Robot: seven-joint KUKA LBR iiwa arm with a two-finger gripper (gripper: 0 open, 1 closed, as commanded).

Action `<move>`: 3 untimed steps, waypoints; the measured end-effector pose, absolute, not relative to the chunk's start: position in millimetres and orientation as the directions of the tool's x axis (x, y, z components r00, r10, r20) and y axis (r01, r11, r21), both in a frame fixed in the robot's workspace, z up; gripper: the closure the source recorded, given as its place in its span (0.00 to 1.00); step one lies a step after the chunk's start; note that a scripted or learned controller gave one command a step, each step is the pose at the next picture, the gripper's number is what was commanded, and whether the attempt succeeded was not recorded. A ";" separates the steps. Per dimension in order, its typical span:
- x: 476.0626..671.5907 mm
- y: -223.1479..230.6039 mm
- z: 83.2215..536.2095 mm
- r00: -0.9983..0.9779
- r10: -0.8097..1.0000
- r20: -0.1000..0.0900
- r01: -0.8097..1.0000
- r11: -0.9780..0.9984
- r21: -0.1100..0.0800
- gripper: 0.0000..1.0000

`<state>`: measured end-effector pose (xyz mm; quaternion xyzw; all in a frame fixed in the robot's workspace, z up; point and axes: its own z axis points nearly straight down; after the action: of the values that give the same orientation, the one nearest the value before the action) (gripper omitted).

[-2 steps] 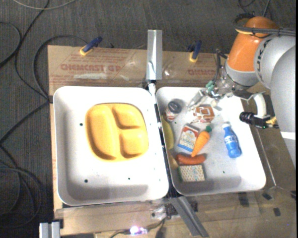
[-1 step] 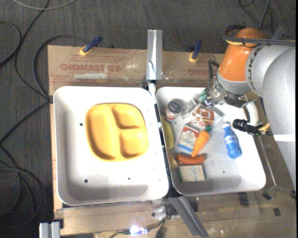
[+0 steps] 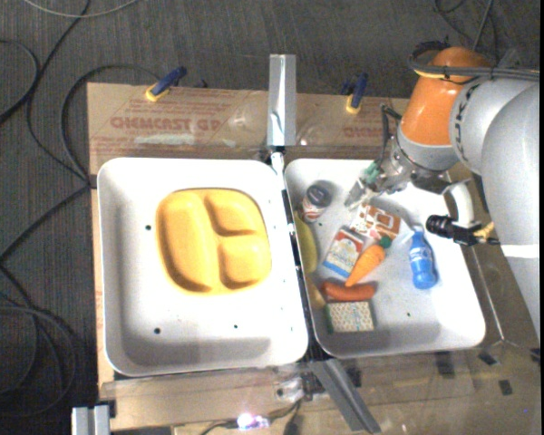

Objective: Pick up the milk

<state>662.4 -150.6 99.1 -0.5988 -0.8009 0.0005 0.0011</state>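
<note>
Divided tray (image 3: 215,238): bright yellow
Bins (image 3: 127,333): white
Milk carton (image 3: 341,254): blue and white, red top
Carrot (image 3: 367,261): orange, green tip
Bottle (image 3: 422,263): blue
Sausage (image 3: 348,291): red
Arm (image 3: 490,152): grey, orange band

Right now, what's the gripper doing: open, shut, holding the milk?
Gripper: cannot be told; it sits above the right bin, near the milk, with nothing visibly held.

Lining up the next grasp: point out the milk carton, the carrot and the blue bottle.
milk carton (image 3: 340,254): camera view, on its front face.
carrot (image 3: 368,261): camera view, mid orange body.
blue bottle (image 3: 422,263): camera view, middle of its body.
</note>
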 end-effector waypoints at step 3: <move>642.8 -86.1 181.5 -0.378 0.926 0.001 0.926 0.378 -0.003 0.00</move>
<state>642.8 -86.1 181.5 -0.5579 -0.8299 0.0009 0.0011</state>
